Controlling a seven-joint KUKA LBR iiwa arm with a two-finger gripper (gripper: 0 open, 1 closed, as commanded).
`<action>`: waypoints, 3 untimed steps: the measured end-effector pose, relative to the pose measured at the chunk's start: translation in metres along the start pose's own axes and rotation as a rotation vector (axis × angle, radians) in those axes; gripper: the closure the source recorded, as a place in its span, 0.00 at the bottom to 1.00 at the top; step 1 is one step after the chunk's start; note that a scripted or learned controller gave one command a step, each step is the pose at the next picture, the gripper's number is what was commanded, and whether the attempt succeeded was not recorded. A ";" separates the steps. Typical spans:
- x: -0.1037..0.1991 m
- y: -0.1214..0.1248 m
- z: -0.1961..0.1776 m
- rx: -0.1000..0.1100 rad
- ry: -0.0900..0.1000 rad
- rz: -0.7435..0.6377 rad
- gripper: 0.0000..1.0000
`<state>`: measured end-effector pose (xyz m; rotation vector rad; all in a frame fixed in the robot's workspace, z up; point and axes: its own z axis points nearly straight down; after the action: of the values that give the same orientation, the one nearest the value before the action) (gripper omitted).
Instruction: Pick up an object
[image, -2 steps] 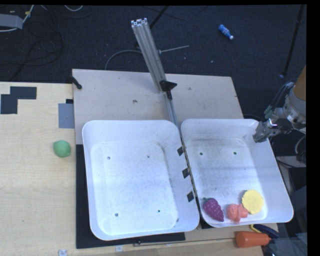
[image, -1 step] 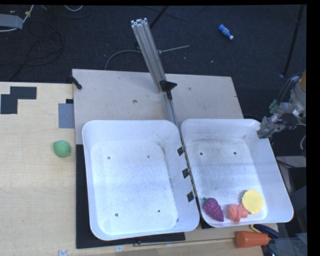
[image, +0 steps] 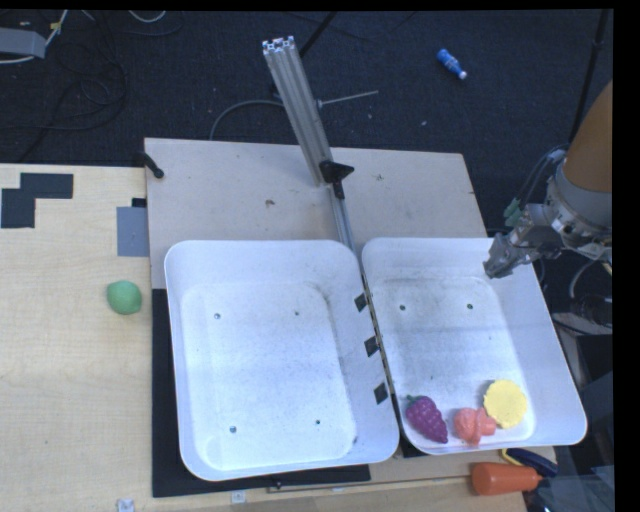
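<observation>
Here, three toys in right bin (image: 520, 300), purple (image: 426, 418), pink (image: 474, 424), yellow (image: 506, 402).

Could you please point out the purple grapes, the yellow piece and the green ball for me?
purple grapes (image: 427, 418): camera view, middle of the bunch.
yellow piece (image: 506, 402): camera view, centre of its top face.
green ball (image: 124, 297): camera view, centre of the ball.

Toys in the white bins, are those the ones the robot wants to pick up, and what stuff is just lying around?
For the job:
purple grapes
pink toy
yellow toy
gripper
right bin

Just lying about:
green ball
orange toy
blue thing on the floor
metal bar
left bin
</observation>
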<state>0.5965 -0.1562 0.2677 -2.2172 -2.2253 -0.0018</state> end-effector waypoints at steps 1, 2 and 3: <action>0.042 0.003 0.009 0.001 0.000 0.002 1.00; 0.090 -0.001 0.024 0.002 0.000 0.001 1.00; 0.146 0.004 0.020 0.001 0.000 0.000 1.00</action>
<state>0.6005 -0.0101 0.2481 -2.2165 -2.2249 -0.0011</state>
